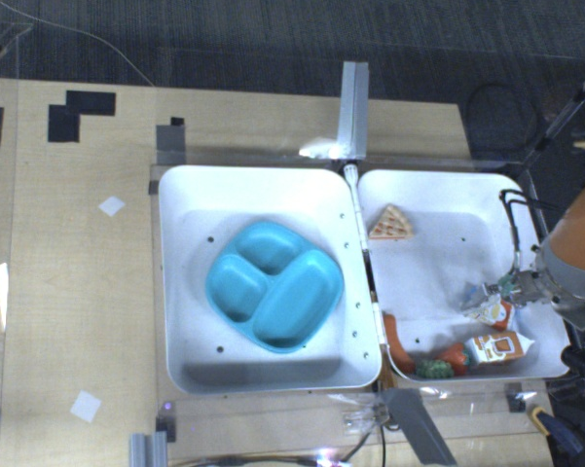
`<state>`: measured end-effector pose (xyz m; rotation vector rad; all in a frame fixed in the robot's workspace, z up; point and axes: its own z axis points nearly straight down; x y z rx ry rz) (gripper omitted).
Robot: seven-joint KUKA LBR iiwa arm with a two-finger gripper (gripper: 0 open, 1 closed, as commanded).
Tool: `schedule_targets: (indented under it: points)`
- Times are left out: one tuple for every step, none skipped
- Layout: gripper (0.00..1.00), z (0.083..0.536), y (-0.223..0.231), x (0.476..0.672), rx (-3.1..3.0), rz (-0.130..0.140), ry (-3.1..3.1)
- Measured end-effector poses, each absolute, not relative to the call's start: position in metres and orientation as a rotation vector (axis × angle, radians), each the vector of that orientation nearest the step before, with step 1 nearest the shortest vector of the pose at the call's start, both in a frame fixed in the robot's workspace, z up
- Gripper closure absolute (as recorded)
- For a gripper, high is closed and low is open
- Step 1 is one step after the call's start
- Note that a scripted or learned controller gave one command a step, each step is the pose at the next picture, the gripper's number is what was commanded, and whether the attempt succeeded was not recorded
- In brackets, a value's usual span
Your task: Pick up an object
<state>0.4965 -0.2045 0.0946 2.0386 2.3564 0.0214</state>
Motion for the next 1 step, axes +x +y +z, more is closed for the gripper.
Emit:
schedule_targets:
  points:
    - [1.0,0.1084,-0.2016,0.501,2.026,0.032,2.359]
